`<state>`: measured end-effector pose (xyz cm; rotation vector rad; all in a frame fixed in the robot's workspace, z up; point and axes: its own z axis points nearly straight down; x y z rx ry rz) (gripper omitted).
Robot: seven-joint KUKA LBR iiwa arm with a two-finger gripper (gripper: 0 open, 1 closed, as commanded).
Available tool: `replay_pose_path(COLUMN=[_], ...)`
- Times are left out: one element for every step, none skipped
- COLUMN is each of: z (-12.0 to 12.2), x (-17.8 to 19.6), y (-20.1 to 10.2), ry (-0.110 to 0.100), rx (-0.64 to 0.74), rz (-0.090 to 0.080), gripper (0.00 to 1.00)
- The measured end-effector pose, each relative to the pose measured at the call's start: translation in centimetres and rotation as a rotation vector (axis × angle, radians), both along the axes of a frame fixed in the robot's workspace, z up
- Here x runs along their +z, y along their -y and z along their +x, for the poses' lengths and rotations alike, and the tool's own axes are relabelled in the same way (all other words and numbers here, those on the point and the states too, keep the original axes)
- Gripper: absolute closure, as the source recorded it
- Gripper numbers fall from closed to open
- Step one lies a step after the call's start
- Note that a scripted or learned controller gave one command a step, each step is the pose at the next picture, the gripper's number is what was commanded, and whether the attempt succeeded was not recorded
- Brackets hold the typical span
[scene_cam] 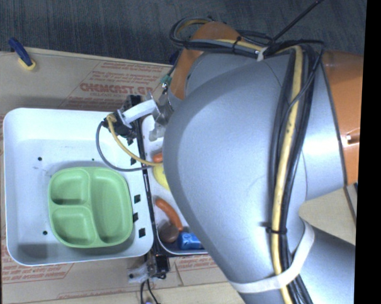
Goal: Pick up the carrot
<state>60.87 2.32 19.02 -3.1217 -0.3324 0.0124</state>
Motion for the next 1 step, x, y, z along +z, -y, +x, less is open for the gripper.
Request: replay_pose_path(z=[-7.9], x=[0.07], y=[-2.55], ry=[0.001], rx=[0.195], rz=[0.004], gripper=[0.0])
